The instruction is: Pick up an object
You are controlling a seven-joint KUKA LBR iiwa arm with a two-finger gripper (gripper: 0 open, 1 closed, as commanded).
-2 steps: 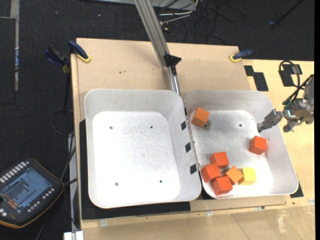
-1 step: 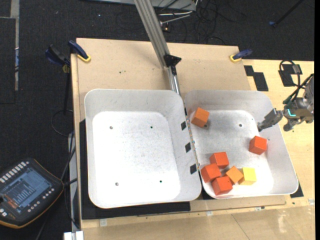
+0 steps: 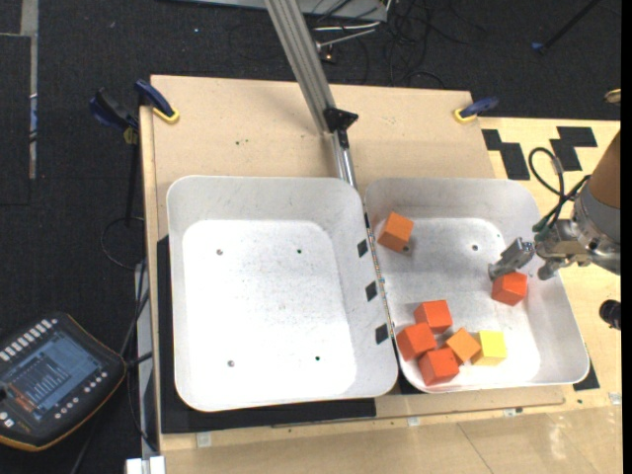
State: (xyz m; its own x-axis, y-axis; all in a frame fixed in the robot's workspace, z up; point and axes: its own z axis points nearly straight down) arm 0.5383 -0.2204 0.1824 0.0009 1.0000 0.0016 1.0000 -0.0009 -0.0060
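From above, the surface (image 3: pixel 296 117) carries two shallow white bins side by side. The left bin (image 3: pixel 197 205) shows just its speckled floor. The right bin (image 3: pixel 513 200) holds the blocks.

The arm comes in over the right edge of the surface, and its gripper (image 3: pixel 520 262) sits low over the right side of the right bin. I cannot tell whether the fingers are spread or pressed together; they blur into the grey metal there. A red block (image 3: pixel 510 288) lies just below the fingers' tips, touching or nearly so, close to the bin's right wall. Whether it is actually pinched I cannot tell.

An orange block (image 3: pixel 396 232) sits alone near the bin's left wall, toward the far edge. Toward the near edge huddles a cluster: three red-orange blocks (image 3: pixel 433 315), a lighter orange block (image 3: pixel 462 345) and a yellow block (image 3: pixel 492 347), the yellow one on the cluster's right side.

A handheld control pendant (image 3: pixel 51 378) lies on the floor, off the near left corner of the surface.
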